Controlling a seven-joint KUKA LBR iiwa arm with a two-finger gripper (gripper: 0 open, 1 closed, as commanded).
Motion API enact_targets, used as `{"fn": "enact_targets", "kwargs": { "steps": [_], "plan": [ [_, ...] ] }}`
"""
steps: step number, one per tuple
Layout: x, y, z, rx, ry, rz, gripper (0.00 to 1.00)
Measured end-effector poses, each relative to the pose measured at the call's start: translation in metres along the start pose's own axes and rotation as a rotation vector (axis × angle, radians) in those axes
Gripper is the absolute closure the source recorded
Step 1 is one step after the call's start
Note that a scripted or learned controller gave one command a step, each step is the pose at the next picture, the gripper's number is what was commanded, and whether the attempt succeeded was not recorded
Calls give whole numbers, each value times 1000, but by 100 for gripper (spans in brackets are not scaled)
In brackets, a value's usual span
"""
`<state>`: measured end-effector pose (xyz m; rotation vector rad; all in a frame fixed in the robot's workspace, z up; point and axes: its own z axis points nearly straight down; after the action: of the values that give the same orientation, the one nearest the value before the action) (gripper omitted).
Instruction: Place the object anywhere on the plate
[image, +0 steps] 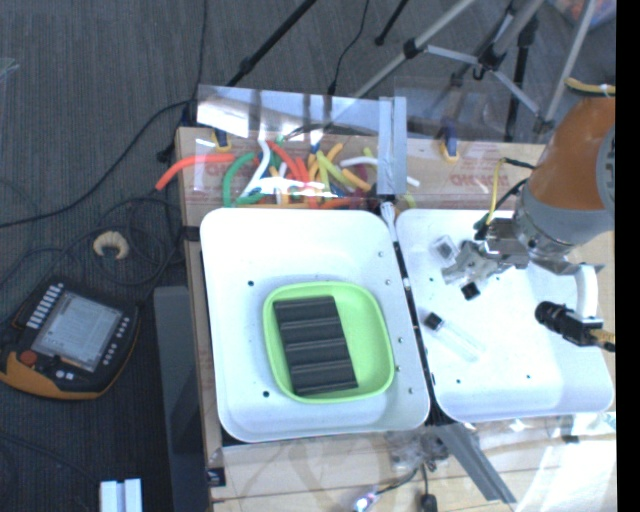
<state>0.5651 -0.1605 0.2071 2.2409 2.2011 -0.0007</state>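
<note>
Lime-green rounded-square plastic plate (376, 340) at centre of left shallow white bin (230, 260), toward front edge of bench (300, 462). Dark grey ribbed rectangular block (315, 345) lying flat on plate, inside its rim, long side running front to back. Small clear tube with black cap (445, 332) lying flat in right shallow white bin (520, 385), near its left wall. Grey arm with orange band (580, 160) reaching in over right edge of bench. End effector (466, 268) over back-left part of right bin, apart from tube; degree of opening cannot be told, nothing visibly held.
</note>
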Motion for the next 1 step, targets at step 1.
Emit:
{"fn": "enact_targets", "kwargs": {
  "steps": [1],
  "plan": [
    [50,-64,38,-25,-12,42,100]
  ]
}}
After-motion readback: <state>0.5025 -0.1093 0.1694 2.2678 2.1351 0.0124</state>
